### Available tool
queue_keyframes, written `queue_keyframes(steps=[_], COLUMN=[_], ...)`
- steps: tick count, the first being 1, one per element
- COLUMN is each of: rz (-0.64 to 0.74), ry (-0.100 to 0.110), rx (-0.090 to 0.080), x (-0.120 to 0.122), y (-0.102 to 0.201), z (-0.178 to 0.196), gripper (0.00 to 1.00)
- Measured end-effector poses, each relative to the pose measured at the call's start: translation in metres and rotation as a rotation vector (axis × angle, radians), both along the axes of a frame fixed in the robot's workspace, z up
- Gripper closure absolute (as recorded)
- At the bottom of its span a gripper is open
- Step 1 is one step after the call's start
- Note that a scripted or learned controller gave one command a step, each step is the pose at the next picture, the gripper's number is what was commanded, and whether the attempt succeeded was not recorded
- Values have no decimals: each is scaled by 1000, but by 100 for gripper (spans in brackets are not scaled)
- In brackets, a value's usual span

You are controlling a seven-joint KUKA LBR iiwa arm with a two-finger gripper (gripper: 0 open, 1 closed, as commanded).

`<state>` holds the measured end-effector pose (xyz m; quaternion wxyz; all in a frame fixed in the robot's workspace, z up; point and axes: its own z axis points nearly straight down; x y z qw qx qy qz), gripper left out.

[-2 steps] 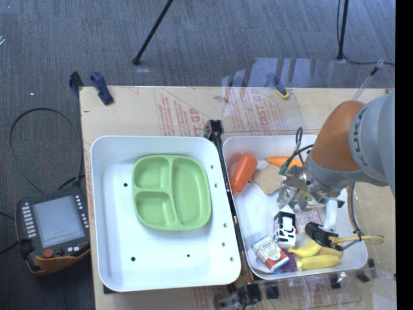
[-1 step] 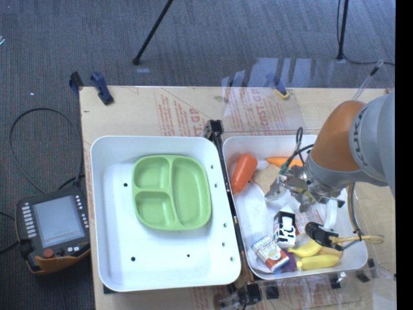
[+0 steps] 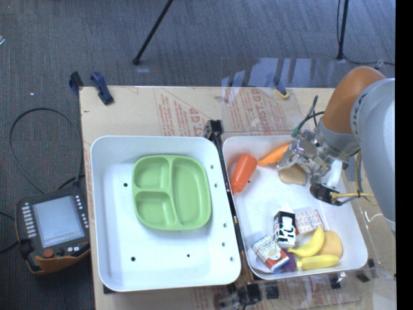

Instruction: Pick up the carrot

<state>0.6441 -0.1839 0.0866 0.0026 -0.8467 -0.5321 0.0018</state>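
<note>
Right bin (image 3: 361, 237), top | carrot (image 3: 274, 154) lies slantwise, tip toward lower left | tool (image 3: 298, 155) grip: cannot tell

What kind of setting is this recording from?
Most likely a robotics lab: a carpeted floor with tripod legs, a robot teach pendant beside the bench, and two white bins holding toy food such as a carrot and a green divided plate.

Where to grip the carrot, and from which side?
Judging by its pose, grip the carrot across its mid-body, coming from above. It lies flat and slanted in the right bin, thick end by the gripper, tip toward the orange cup. Close across the narrow width, clear of the cup.
</note>
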Motion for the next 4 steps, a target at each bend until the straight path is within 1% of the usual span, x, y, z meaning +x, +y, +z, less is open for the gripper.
queue_keyframes(steps=[1, 2, 3, 4], rz=[-221, -215, -214, -750], ry=[3, 8, 9, 7], rx=[2, 1, 1, -3], x=[-1, -1, -1, -37], y=[60, 60, 60, 68], z=[0, 9, 9, -1], gripper=[0, 100, 0, 0])
